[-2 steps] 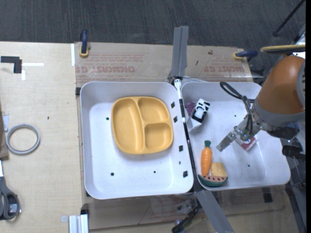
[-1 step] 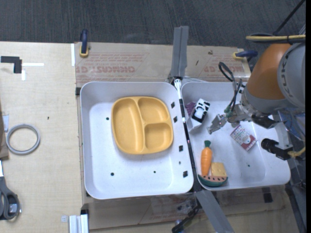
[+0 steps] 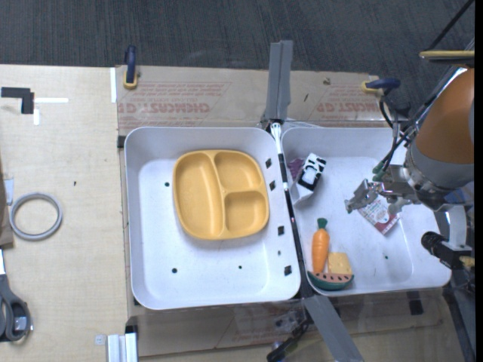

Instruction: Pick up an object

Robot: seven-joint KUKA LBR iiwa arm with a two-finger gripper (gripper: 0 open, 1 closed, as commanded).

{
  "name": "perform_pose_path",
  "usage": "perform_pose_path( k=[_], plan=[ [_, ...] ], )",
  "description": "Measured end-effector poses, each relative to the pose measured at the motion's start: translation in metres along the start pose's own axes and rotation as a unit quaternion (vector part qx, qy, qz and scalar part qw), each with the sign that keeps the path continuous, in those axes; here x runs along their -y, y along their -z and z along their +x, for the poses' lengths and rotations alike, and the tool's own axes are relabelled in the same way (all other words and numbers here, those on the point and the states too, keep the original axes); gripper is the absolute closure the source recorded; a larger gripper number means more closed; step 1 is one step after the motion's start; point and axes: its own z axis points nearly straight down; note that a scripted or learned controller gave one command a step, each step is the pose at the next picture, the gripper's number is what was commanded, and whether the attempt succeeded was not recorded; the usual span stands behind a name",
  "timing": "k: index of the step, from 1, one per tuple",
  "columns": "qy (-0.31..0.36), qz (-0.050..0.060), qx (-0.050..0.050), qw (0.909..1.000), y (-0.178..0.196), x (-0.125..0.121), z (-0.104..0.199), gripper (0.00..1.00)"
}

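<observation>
Claw: the claw (image 3: 362,199) hangs low in the right bin (image 3: 343,164); whether it is wide or narrow, I cannot tell.
Progress: nothing visibly lifted; the pick looks still to do.
Packet: crinkly packet (image 3: 381,216), red and white, just beside the claw.
Others: smooth carrot (image 3: 321,249), cheese wedge (image 3: 339,263), black-and-white toy (image 3: 310,172).
Left bin: glossy yellow tray (image 3: 221,194), three compartments.

Cut off at the right edge: arm (image 3: 453,138). Finger state of gripper (image 3: 365,197) too small to tell. Partly hidden beneath it: a red-and-white packet (image 3: 383,216). Cropped at the near left edge: scissors (image 3: 11,315).
</observation>
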Motion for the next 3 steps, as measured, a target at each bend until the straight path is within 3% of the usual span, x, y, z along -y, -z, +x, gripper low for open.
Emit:
perform_pose_path(
  k=[1, 2, 3],
  plan=[
    [-0.080, 0.001, 0.000, 0.9968, -0.095, 0.030, 0.016, 0.00],
    [0.121, -0.001, 0.000, 0.9927, -0.044, 0.033, -0.055, 0.00],
    [0.030, 0.001, -0.001, 0.9996, -0.100, 0.016, -0.026, 0.00]
  ],
)
